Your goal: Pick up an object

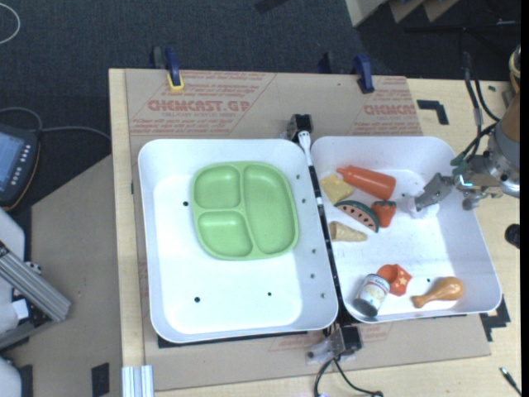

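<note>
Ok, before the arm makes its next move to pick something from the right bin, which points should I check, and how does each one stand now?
1. Objects available in the right bin: ok; carrot, watermelon slice, can and chicken leg lie there.
2. Gripper over the right bin: ok, near its upper right part.
3. Something held already: cannot tell.
4. Gripper directly above an object: not ok; bare bin floor lies under it.
5. Green divided plate in the left bin, away from the arm: ok.
</note>
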{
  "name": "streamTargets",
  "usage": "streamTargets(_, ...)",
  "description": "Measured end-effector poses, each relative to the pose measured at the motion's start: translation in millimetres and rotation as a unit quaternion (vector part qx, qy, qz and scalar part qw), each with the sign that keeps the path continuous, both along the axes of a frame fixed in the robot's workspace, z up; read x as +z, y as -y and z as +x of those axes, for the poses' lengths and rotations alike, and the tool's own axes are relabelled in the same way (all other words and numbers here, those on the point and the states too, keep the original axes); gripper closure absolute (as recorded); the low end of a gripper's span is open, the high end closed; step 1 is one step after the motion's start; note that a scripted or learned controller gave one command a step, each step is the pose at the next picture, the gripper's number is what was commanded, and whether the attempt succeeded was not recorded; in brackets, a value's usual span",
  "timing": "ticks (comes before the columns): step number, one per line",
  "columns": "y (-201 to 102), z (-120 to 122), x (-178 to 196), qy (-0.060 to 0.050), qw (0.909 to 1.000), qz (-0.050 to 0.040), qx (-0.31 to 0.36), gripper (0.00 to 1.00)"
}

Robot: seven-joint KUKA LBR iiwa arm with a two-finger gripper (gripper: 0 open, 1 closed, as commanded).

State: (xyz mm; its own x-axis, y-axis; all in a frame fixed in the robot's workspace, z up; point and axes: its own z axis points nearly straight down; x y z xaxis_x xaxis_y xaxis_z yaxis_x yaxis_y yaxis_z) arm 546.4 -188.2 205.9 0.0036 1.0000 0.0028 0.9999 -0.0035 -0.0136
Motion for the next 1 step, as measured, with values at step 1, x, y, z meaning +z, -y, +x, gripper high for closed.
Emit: streamTargets(1,-0.3,3.1,7.7,0.007,1.0000,-0.0015,0.002,0.00)
